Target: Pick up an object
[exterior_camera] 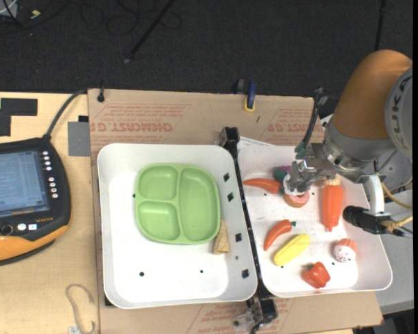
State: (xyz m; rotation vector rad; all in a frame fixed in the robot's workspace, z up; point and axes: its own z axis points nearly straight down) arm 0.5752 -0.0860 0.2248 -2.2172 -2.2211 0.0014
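Gripper hangs in the right bin, directly over a small round pink toy (far-left part). Toy sits just under the tips; claw width can't be told.

The right bin holds toy foods: an upright carrot, a chili at left, a small pepper, a yellow corn, a red pepper, a strawberry (pale-speckled), and a pinkish round piece under the hand.
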